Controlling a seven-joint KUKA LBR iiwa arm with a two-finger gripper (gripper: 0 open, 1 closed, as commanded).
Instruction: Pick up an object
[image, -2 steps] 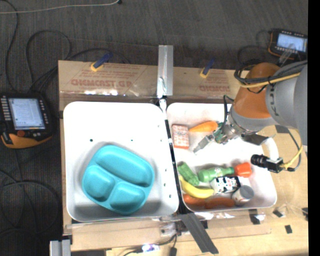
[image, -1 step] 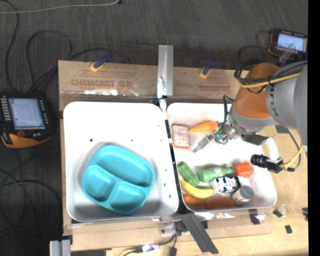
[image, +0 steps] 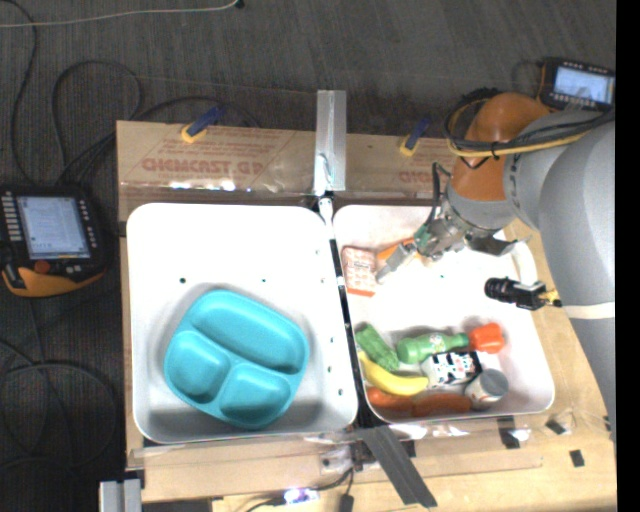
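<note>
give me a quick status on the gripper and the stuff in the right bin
Gripper low over right bin, upper part, nothing seen between fingers. Orange-white packet just left of it. Banana, green bottle, can piled along front wall.

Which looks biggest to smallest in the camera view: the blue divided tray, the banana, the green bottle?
1. blue divided tray, by far the largest.
2. banana and green bottle: too alike in apparent size, and partly overlapped, to rank.

Faded red lettering on the cardboard sheet (image: 225, 165) reads roughly "CHEMCAST GP".
</note>
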